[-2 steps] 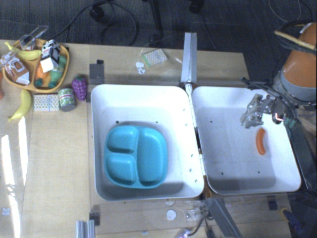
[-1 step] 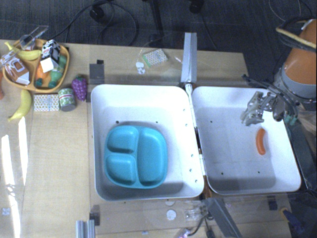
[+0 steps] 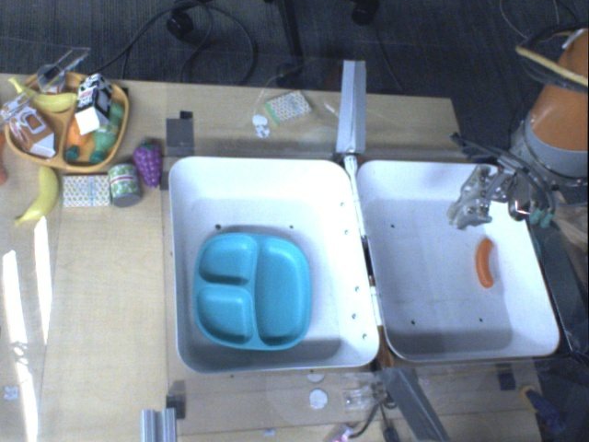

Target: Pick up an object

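Your gripper point(image 3: 467, 208) hangs over the far part of the right bin point(image 3: 414, 330), reaching in from the arm point(image 3: 552, 127) at the right. The only loose thing in that bin is a small orange sausage point(image 3: 484, 263), lying on the bin floor just nearer the camera than the gripper and a touch to its right, apart from it. Its long axis runs roughly away from you and back, nearly straight up and down the view, so a grasp would want to close across its narrow width. Nothing sits between the fingers as far as you can see, but they blur into one pale metal cluster, so you cannot tell how far they are parted. The wrist behind is cut off at the view's edge.
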